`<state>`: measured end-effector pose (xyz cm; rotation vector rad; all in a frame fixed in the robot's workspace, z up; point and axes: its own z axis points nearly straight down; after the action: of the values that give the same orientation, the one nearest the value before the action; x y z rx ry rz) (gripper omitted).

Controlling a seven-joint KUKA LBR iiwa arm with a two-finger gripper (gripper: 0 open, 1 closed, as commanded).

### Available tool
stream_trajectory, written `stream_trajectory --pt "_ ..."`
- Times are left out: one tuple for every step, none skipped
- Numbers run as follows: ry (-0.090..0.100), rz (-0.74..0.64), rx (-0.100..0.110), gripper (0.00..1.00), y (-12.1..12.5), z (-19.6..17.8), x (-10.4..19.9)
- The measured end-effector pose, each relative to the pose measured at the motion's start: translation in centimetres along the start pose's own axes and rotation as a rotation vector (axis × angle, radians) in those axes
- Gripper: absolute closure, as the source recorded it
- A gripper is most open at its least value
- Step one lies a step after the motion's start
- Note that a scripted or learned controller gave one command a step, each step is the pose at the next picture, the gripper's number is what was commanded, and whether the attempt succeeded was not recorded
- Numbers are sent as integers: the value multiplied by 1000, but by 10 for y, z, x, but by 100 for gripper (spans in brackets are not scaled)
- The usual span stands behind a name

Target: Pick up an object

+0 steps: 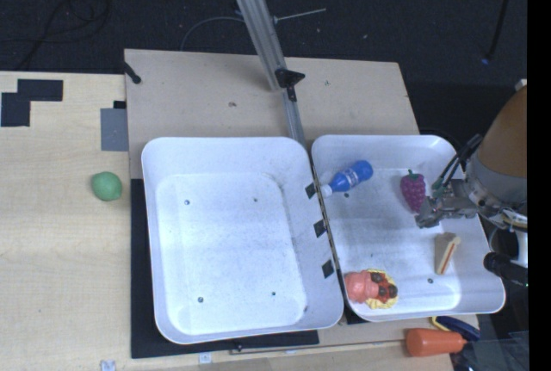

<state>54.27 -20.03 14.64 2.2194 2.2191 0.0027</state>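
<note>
Gripper (428, 219) low in right bin (387, 156), just beside purple grapes (413, 188); finger state cannot tell. Grapes: small dark-purple cluster, green stem, near bin's right wall, above sandwich (445, 253).

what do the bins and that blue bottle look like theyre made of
The bins look like moulded white plastic with a matte, faintly speckled surface and rounded rims. The blue bottle seems to be glossy plastic, with a white cap end, though it is too small to be sure.

the arm reaches in from the right, gripper (428, 214) held low.
</note>
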Motion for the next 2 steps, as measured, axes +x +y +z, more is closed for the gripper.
stream_trajectory --pt "0 0 -1 100 10 -51 -6" --pt "0 0 0 100 4 -111 -4"
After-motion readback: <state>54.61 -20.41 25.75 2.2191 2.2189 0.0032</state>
